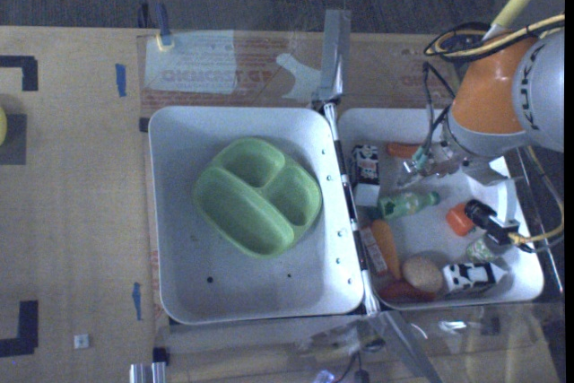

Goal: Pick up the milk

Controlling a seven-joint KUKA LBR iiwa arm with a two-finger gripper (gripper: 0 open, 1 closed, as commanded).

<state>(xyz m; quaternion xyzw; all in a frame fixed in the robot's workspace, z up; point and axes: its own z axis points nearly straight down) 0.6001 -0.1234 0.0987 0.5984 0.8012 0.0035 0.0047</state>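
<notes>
The wooden table (72, 220) carries two white bins side by side. The left bin (179, 282) holds a green divided plate (257, 195). The grey and orange arm (507, 94) hangs over the right bin (529, 278), its gripper (429, 159) low near the bin's far side; whether the fingers are wide or narrow, I cannot tell. The milk (364, 164), a small cow-patterned carton, sits in that bin's far left corner, just left of the gripper. Nearby lie a green bottle (408, 204), a carrot (386, 239) and a potato (422, 273).
</notes>
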